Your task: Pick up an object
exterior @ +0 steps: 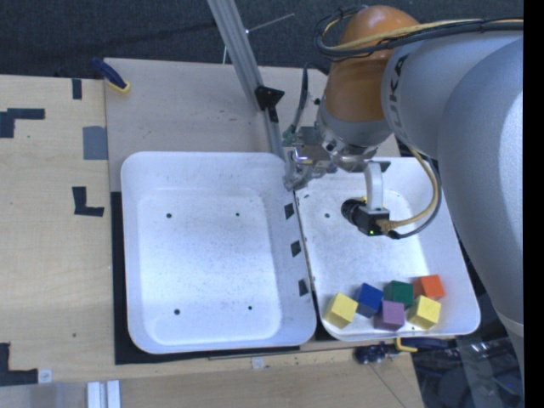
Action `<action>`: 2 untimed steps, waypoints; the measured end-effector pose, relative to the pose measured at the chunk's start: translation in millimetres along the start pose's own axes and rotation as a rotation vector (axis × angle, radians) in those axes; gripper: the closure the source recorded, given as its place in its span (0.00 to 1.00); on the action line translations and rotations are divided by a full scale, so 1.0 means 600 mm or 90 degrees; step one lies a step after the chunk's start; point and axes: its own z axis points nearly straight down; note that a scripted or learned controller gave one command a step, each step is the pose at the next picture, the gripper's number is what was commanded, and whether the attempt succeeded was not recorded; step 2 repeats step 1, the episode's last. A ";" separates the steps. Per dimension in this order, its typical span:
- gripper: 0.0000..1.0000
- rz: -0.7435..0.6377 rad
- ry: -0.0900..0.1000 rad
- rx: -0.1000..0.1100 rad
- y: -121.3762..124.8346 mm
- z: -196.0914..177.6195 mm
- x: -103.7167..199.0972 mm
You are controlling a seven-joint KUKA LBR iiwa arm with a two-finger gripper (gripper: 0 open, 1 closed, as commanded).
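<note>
Your arm [459, 100] reaches in from 3 o'clock, with its orange band [374, 32] toward 12 o'clock of the view. The jaws hang at the 11 o'clock corner of the right bin [340, 253], over the rim where it meets the left bin [127, 177]. They are too small and cluttered here: you cannot tell how far open they are, or whether they have hold of anything.

Your pick candidates are six cubes, clustered at 6 o'clock of the right bin and well apart from the jaws.
- Back row, from 9 toward 3 o'clock: blue cube [369, 298], green cube [398, 292], orange cube [430, 286], packed close together.
- Front row: yellow cube [342, 309] at the 9 o'clock end, just beside the blue cube.
- Purple cube [392, 314] sits at 6 o'clock of the green cube.
- Second yellow cube [425, 312] sits at 6 o'clock of the orange cube, near the bin's rim.

The left bin's floor shows fine dark specks. Both bins rest on the pale wooden surface [51, 228], which has dark tape marks [81, 202] at 9 o'clock. A grey metal post [238, 49] slants up toward 12 o'clock from between the bins.
</note>
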 end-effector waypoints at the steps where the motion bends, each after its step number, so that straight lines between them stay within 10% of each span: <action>1: 1.00 0.001 0.000 -0.001 -0.001 -0.004 0.074; 2: 1.00 0.001 0.000 -0.001 -0.001 -0.004 0.074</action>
